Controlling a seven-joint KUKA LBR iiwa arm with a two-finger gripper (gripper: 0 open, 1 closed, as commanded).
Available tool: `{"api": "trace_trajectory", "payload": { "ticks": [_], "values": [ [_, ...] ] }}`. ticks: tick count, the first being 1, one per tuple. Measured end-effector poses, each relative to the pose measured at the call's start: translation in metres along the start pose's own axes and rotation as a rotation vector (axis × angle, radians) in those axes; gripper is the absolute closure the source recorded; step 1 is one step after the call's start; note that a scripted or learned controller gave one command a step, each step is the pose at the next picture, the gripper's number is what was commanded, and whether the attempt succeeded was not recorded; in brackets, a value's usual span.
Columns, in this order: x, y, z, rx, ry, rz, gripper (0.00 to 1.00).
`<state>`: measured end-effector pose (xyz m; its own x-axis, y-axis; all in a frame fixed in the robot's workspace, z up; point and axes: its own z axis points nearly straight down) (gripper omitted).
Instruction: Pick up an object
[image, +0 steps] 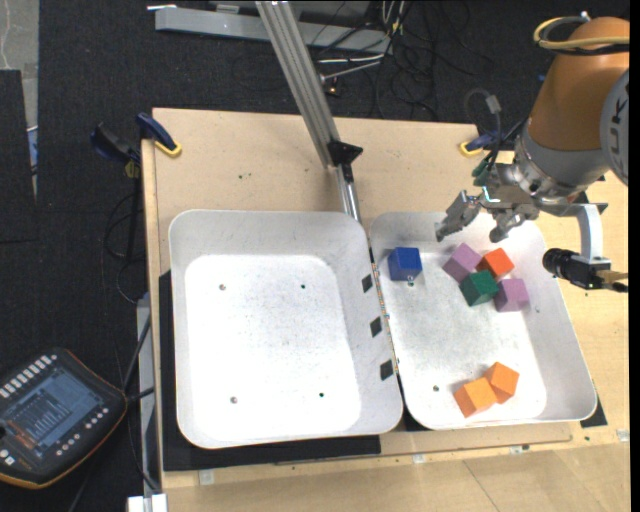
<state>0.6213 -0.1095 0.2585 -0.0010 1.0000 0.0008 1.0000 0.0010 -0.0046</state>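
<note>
The right bin (560, 390) holds several small blocks. A blue cube (404, 263) sits near its left wall. A cluster lies at the upper right: a purple block (463, 262), an orange block (497, 264), a green block (479, 288) and a second purple block (513, 294). Two orange blocks (486, 388) rest near the front. My gripper (476, 222) hangs open above the far end of the right bin, just above the cluster, with nothing between its fingers.
The left bin (190, 330) lies beside the right one. A slanted metal pole (305, 80) runs from the top down to the bins' junction. Clamps (160, 135) sit at the bench's far corners. A teach pendant (45, 415) lies at the lower left.
</note>
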Motion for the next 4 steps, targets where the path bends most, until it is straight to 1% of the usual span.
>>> {"api": "trace_trajectory", "payload": {
  "ticks": [1,2,3,4],
  "values": [
    [0.000,0.001,-0.002,-0.004,-0.001,0.000,0.00],
    [-0.001,0.002,0.041,-0.001,-0.001,0.001,0.00],
    [0.000,0.004,0.105,0.002,0.000,0.001,0.00],
    [0.000,0.003,0.159,0.001,0.000,0.001,0.00]
  ]
}}
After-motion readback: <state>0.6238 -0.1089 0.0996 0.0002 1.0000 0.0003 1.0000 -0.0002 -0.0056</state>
